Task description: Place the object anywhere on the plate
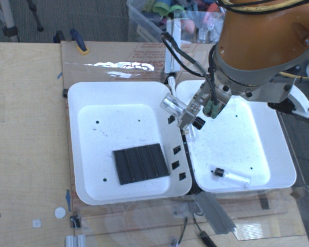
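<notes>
A dark grey ribbed rectangular plate (141, 163) lies flat in the left bin (82, 138), near its front. A small clear syringe-like object with a black end (230, 175) lies in the right bin (278, 153), towards the front. My gripper (185, 118) hangs over the seam between the two bins, behind and to the right of the plate and behind and to the left of the object. It is well apart from both. I see nothing held in it.
A clear tub of colourful items (180, 9) stands behind the bins. Black clips (176, 157) line the seam between the bins. The big orange and grey arm (268, 30) covers the right bin's back right corner.
</notes>
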